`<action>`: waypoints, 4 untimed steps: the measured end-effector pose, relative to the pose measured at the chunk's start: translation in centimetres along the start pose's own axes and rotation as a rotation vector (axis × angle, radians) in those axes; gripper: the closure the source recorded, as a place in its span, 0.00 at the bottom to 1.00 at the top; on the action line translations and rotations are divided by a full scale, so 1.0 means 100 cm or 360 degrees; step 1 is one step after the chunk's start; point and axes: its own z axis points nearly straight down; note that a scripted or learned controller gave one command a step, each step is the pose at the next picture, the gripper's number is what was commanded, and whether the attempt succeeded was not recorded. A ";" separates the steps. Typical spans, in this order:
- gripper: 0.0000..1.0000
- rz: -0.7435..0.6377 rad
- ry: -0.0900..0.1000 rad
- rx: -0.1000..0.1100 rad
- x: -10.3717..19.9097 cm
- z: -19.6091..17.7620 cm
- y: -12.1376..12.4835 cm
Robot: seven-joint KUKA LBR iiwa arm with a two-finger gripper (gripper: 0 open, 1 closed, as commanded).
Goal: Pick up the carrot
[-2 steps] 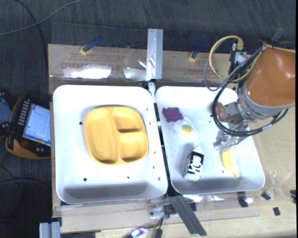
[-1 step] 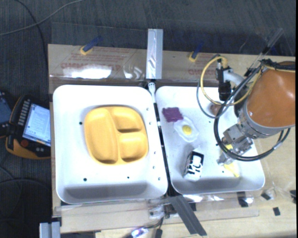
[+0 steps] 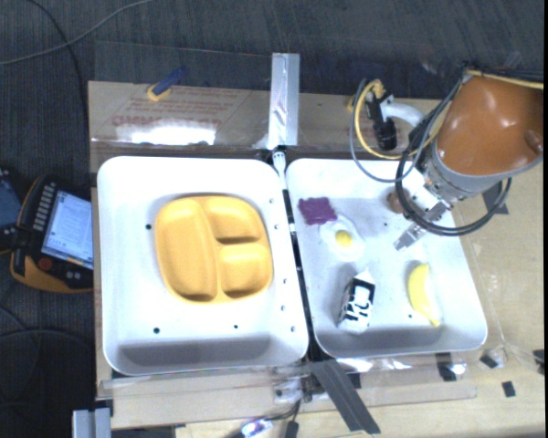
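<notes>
Gripper hangs over the right bin around its 2 o'clock, can't tell if it's spread or pinched. Carrot is, I think, that brownish bit at the gripper's 11 o'clock.

Banana, carton and egg crowd the right bin.

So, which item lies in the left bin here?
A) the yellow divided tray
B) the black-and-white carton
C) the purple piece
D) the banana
A: the yellow divided tray sits in the left bin, while the banana, the purple piece and the black-and-white carton all lie in the right bin.
</notes>
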 end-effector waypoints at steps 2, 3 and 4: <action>0.00 -0.0498 0.0013 0.0003 -0.020 0.061 0.007; 0.00 -0.1146 0.0005 -0.0016 -0.034 0.059 0.062; 0.00 -0.1160 0.0000 -0.0010 -0.032 0.008 0.077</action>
